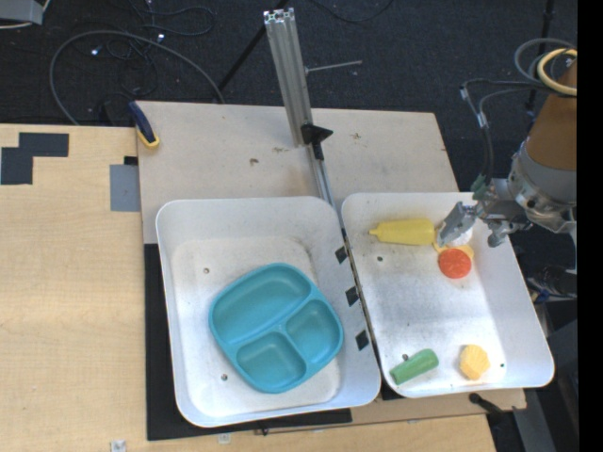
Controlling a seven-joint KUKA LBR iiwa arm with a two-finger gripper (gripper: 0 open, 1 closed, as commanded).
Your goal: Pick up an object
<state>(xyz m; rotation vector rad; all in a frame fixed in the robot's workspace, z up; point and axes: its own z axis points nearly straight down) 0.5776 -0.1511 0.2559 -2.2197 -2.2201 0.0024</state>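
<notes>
The yellow corn-like piece [403, 232] is lying at about twelve o'clock in the right bin [429, 323], with the red ball [455, 263] just beside it at four o'clock. The tool [459, 224] is hovering at the corn's three o'clock end; I cannot tell how it is set. It may be nudging either piece aside instead of catching it, since both are sitting so close. The green piece [414, 366] and yellow block [474, 362] are sitting near six o'clock. The blue tray [275, 327] is occupying the left bin [188, 243].
</notes>
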